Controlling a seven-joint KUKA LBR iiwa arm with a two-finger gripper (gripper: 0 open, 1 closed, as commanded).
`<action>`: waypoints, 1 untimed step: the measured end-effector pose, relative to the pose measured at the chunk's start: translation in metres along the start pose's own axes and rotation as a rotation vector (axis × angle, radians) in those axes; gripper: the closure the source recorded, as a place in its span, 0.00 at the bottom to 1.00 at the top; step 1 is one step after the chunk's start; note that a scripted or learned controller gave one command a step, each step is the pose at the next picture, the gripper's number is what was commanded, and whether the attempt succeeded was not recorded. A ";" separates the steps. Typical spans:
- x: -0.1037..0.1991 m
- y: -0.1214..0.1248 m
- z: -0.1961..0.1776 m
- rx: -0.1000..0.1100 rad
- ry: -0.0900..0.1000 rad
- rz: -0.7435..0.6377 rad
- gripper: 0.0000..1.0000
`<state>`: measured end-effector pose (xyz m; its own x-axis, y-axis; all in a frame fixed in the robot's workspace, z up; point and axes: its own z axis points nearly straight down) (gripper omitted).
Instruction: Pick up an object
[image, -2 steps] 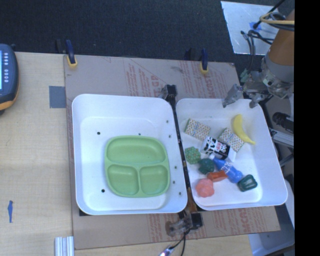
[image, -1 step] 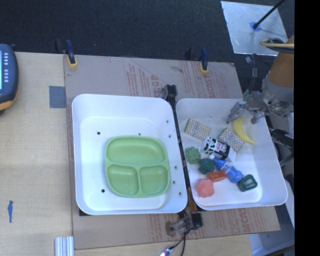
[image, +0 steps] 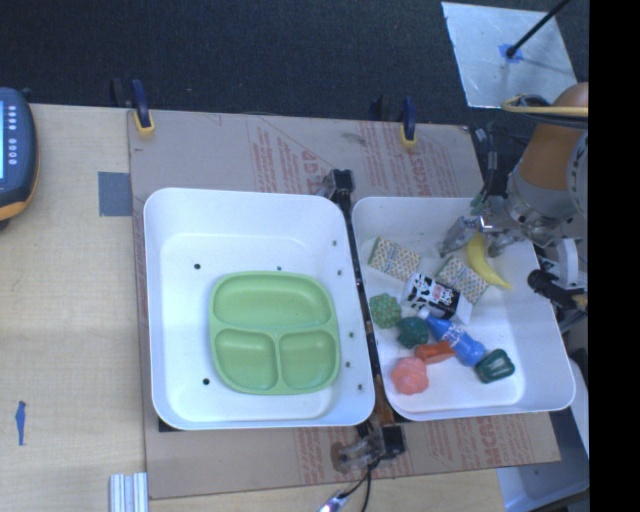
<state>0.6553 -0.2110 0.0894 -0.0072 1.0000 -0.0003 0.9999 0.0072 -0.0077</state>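
The right bin (image: 540, 390) holds several small objects. A yellow banana (image: 490, 265) lies near its far right side. My gripper (image: 482, 235) hangs just over the banana's far end, open, with its fingers spread to either side and nothing held between them. Nearby lie a patterned block (image: 393, 258), a second patterned block (image: 463, 279) touching the banana, and a black-and-white box (image: 432, 294). Closer to the front are a green lump (image: 384, 308), a dark teal piece (image: 412, 330), a blue bottle (image: 461, 341), an orange piece (image: 433, 351), a pink lump (image: 408, 376) and a dark green piece (image: 494, 366).
The left bin (image: 170, 300) carries a green divided plate (image: 273, 331). The wall between the two bins (image: 356, 300) runs down the middle. The arm's grey body and orange band (image: 550, 150) stand over the right bin's far right corner.
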 end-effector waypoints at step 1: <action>-0.001 0.001 -0.014 -0.003 -0.001 -0.002 1.00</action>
<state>0.6566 -0.2117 0.1032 -0.0097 1.0000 -0.0012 0.9999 0.0097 -0.0051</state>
